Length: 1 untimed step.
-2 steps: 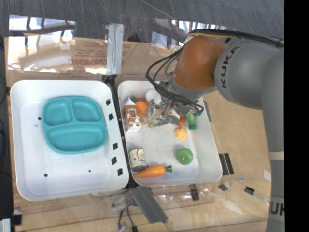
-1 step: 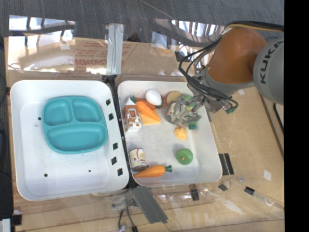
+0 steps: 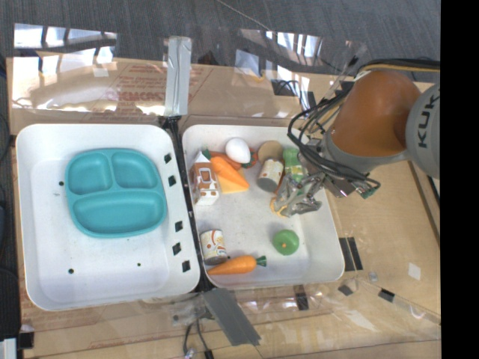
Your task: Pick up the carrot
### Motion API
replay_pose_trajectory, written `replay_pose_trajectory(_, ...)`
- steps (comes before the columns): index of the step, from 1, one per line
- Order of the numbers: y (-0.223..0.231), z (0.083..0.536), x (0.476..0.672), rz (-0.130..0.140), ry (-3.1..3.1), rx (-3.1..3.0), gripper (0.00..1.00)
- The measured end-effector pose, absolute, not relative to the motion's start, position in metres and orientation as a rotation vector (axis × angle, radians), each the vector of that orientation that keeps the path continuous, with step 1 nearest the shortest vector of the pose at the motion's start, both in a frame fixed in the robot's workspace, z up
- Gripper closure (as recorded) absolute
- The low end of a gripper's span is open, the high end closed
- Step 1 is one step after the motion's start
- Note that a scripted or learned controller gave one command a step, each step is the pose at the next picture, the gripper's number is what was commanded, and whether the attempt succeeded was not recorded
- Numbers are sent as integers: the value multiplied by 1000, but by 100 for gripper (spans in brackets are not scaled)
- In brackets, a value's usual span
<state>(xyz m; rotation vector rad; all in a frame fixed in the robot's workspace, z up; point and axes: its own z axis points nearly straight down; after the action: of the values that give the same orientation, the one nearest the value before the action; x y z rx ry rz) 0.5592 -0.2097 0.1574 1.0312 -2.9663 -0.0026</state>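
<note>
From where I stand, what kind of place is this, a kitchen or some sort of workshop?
Most likely a robot test bench, not a kitchen. A grey and orange arm reaches over two white bins taped onto cardboard. The food, such as the carrot and egg, looks like toys.

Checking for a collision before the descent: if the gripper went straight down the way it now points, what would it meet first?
Probably the right bin's bare floor just beside the green can; depth is unclear. The gripper hangs at the bin's right side, well away from the carrot at the near wall.

Bench (image 3: 389, 275): two white bins side by side, left bin (image 3: 37, 223), right bin (image 3: 329, 245).
</note>
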Motion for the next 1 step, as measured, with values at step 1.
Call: replay_pose_trajectory(1,-209,158,559,-2,-2967,1032,0)
